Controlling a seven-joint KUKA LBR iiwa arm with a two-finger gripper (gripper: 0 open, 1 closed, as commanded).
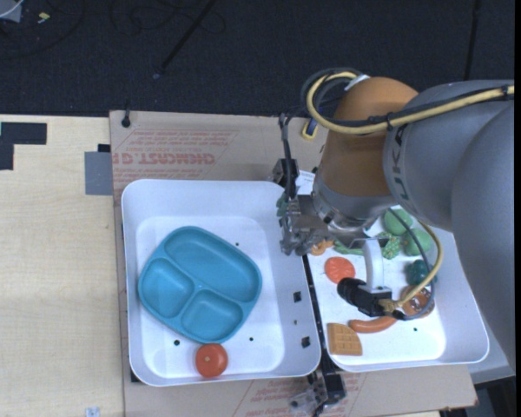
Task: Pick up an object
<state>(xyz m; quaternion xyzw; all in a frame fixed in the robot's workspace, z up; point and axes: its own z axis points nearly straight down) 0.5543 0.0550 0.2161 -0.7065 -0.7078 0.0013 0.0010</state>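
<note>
My gripper (293,233) hangs low over the rim between the two bins, at the left edge of the right bin (456,350). Just right of it lies a red-orange round toy (339,269). An orange sausage (373,325) and a tan waffle (345,340) lie nearer the front of that bin. Green toy vegetables (401,235) sit further right, partly hidden by the arm. A brown ring-shaped toy (422,301) lies near the right side. I see nothing between the gripper's tips.
The left bin (139,207) holds a blue divided plate (200,282) and a red ball (211,360) near its front wall. The arm's grey and orange bulk covers the back of the right bin. Cardboard lies under both bins.
</note>
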